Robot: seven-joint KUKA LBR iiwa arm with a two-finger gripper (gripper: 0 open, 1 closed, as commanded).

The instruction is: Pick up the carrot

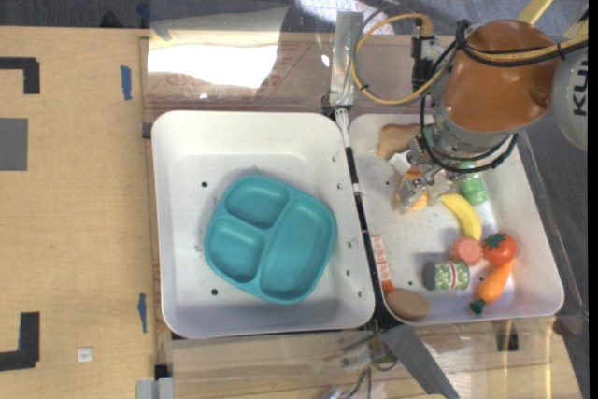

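**Gripper low in right bin, carrot not held**

Gripper [414, 185] is seen just left of the banana [463, 213]; finger state cannot be told. Carrot [492, 285] lies below-right of the banana, long axis diagonal, green end pointed lower-left, beside the tomato [500, 248].

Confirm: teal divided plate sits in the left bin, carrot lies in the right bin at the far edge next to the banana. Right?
Not quite. The carrot lies at the near edge of the right bin, below the tomato, not at the far edge; the banana is farther up. The camera view shows it. The teal divided plate does sit in the left bin.
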